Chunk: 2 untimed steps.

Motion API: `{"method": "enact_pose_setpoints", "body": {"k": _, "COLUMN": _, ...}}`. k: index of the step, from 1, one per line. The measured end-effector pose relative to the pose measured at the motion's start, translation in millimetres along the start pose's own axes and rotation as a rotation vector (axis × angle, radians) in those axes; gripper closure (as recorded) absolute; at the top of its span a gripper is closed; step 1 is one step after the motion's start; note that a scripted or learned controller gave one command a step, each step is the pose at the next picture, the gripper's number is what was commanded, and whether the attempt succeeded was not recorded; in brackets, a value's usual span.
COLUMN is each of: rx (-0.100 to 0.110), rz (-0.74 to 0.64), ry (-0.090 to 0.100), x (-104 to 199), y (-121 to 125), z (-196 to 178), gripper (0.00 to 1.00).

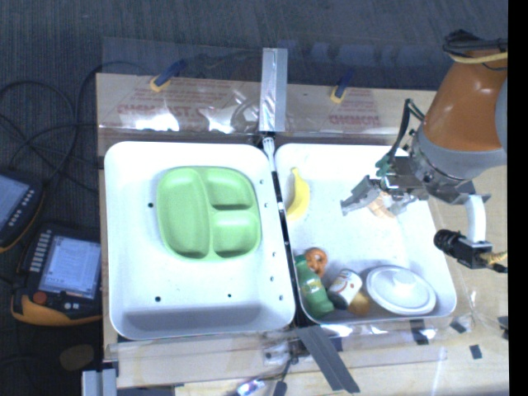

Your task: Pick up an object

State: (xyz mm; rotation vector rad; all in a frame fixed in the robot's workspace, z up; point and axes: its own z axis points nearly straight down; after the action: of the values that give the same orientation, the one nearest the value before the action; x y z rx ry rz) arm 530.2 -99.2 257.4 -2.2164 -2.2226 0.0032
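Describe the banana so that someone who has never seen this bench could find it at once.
Look in the right-hand white bin, the one the arm reaches over. Along its left wall, near the divider between the bins, lies the banana. It is the sole yellow, curved item there, lying alone above the cluster of toys and the white bowl at the bin's near edge.

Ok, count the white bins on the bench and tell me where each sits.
2. The left bin holds a green divided plate; the right bin, touching it along the middle, holds a banana and other small items.
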Motion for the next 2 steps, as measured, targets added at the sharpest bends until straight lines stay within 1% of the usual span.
{"method": "enact_pose_setpoints", "body": {"k": 1, "rx": 0.001, "rz": 0.142, "ry": 0.001, "x": -28, "y": -47, "z": 115, "gripper": 0.0}}
{"method": "enact_pose_setpoints", "body": {"k": 2, "rx": -0.016, "rz": 0.082, "ry": -0.003, "x": -6, "y": -42, "z": 166, "gripper": 0.0}}
